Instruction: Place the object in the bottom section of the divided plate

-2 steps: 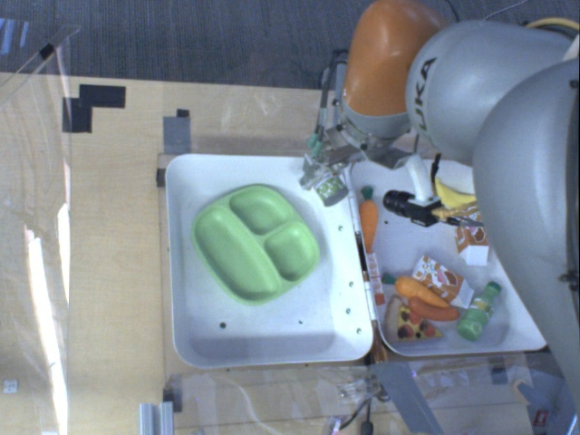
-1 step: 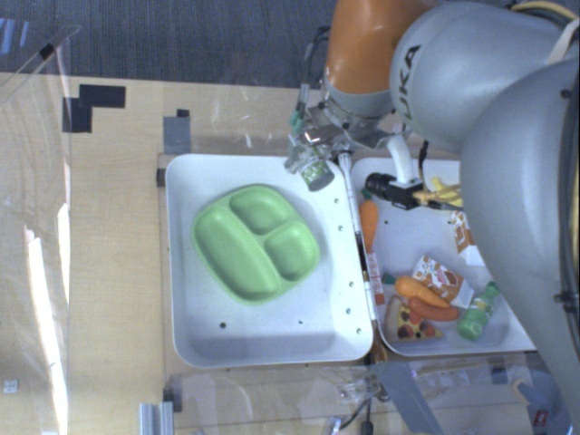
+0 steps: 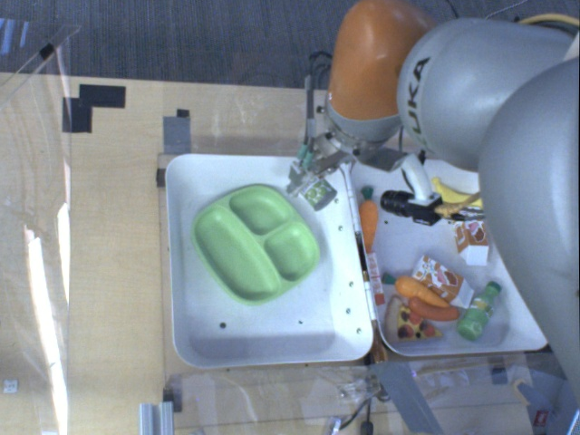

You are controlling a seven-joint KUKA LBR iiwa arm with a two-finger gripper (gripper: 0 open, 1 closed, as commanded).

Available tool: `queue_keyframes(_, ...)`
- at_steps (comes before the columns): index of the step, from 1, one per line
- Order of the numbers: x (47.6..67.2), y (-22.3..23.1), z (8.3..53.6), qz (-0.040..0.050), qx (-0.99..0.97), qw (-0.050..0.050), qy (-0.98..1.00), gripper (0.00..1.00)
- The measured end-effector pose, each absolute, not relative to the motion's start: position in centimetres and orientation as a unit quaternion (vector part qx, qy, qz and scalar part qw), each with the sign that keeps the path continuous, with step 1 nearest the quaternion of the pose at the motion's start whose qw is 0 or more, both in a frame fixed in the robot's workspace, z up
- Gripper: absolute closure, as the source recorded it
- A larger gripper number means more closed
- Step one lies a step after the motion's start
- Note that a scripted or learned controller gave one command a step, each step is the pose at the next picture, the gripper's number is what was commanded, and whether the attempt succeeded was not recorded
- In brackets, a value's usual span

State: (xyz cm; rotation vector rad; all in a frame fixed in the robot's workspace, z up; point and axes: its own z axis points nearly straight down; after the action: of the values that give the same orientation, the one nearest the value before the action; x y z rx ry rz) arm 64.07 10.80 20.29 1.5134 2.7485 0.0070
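Observation:
A green divided plate lies in the left white bin, with two small sections toward the back and right and one large section toward the front left. My gripper hangs over the bin's back right corner, just beyond the plate's far right rim. A small green and white object sits at its fingertips and looks pinched between them. All sections of the plate are bare.
The right bin holds a carrot, a banana, a small carton, a green bottle, a pizza slice and other toy food. The arm's big grey body covers that bin's back right.

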Motion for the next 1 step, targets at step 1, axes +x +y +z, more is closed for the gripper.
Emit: queue_keyframes(1,64.09,10.79,20.31,0.0025,0.483,0.002,0.876,0.00)
